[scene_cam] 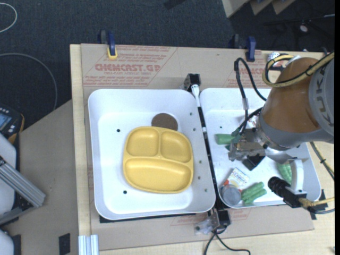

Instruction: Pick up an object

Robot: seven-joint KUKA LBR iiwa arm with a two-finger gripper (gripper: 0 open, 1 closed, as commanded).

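Left bin (101, 142) held one yellow divided tray (158, 160) and one brown disc (164, 121); gripper (241, 150) state indeterminate.

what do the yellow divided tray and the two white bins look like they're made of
Yellow tray: likely moulded plastic, a smooth satin finish, rounded compartment edges and soft highlights. White bins, left and right: probably thin formed plastic, glossy, with rounded corners and a rolled rim; painted metal can't be ruled out from this look.
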